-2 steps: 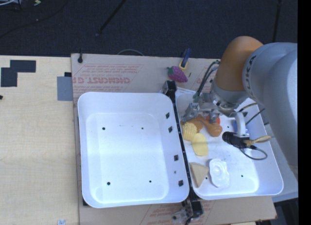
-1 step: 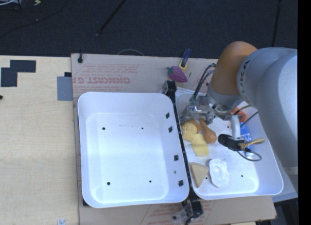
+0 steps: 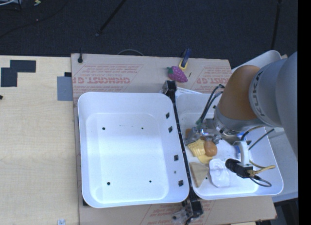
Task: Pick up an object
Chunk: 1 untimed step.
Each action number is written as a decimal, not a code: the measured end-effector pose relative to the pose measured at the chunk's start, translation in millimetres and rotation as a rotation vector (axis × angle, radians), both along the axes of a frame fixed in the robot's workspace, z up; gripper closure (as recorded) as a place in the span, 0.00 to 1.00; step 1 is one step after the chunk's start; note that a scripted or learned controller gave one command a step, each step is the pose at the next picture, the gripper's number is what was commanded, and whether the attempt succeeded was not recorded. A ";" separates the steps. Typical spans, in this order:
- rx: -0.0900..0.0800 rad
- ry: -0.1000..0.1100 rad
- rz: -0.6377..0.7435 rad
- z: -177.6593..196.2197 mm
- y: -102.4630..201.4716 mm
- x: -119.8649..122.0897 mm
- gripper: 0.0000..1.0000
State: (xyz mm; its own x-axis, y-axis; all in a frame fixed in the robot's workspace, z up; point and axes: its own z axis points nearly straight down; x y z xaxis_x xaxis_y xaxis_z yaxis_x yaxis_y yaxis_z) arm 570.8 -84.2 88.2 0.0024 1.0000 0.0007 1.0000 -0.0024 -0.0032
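Gripper (image 3: 204, 136): low over the right bin (image 3: 272, 163), near the wall that it shares with the left bin (image 3: 126, 151).
Grasp: I cannot tell whether it is spread or closed; the wrist and the cables hide it.
Yellow piece (image 3: 196, 149): just under the gripper, seems to touch its tip; not visibly held.
Orange ball (image 3: 210, 148): touches the yellow piece, on the side of the arm.
Tan wedge (image 3: 198, 173): near the gripper, toward the front edge of the bin, flat on the floor.
White crumpled thing (image 3: 219, 174): just beside the wedge, apart from the gripper.
In the way: the ball and the yellow piece crowd together below the tip.
Purple toy (image 3: 177, 74): outside the bins, on the cardboard sheet (image 3: 121, 76), well apart.
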 end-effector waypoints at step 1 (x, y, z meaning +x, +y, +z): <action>-0.002 0.004 -0.004 -1.1 -60.1 -63.2 0.00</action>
